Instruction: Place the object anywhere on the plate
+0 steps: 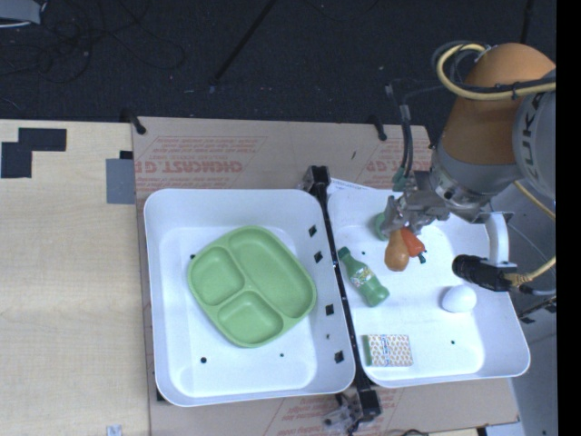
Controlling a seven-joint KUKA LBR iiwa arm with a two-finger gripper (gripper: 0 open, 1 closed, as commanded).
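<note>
From my feed both bins look like smooth white plastic, the left bin (172,243) and the right bin (490,357), slightly glossy. The divided plate (250,284) reads as matt pale green plastic. The green bottle (363,280) looks like shiny plastic with a paper-like label. The orange-brown pear-shaped toy (397,251) seems smooth plastic or rubber; I can't tell which. The white egg-shaped object (458,299) is smooth, semi-matt. The small printed packet (388,350) looks like paper or foil. Under the bins I see brown cardboard (227,157), matt, printed in red. The bench top (64,280) looks like pale wood laminate. The arm's orange band (504,98) is glossy.
</note>
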